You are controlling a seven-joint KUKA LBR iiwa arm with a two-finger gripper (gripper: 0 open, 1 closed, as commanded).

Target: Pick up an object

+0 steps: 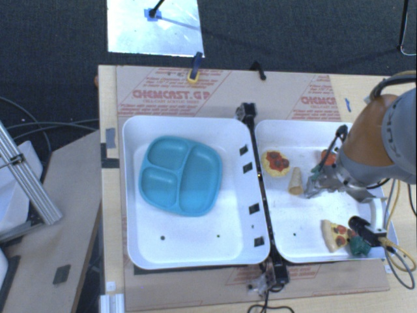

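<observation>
Two-finger gripper [311,189] is lowered into the right white bin [287,243], just beside a tan bread-like cylinder [296,180], the likely target; finger state cannot be told.

smooth glossy white plastic bins [195,253], matt blue plastic tray [180,175]

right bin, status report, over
Pincer low in right bin, beside the beige cylinder. Nothing seen held. Pizza slice and round pizza lie apart.
</observation>
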